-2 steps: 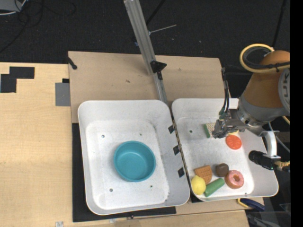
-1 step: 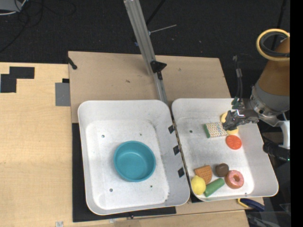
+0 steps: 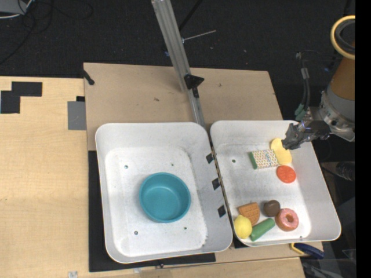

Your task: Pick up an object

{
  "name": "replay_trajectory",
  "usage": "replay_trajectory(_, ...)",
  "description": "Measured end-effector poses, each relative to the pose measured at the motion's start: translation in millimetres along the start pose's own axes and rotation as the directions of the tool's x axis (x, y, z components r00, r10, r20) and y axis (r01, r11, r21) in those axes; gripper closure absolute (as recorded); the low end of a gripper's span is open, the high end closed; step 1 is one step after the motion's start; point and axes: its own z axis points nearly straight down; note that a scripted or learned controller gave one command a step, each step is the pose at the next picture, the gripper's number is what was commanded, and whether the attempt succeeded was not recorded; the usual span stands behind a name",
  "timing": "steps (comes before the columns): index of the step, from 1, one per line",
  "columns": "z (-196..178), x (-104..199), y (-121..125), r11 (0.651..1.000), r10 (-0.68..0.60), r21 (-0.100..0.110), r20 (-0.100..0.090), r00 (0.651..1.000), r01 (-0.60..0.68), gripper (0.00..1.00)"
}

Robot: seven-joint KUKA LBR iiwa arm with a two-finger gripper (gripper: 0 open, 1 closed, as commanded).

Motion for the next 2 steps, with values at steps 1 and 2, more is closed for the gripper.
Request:
replay_trajectory(1, 21.3, 49.6, -6.2, 1.0, -0.003, 0.006, -0.001, 1.0, 0.003, 1.0)
replay_trajectory(2, 28.6, 108.5, -16.6, 1.0, -0.004, 0.006, -0.002, 1.0, 0.004, 1.0)
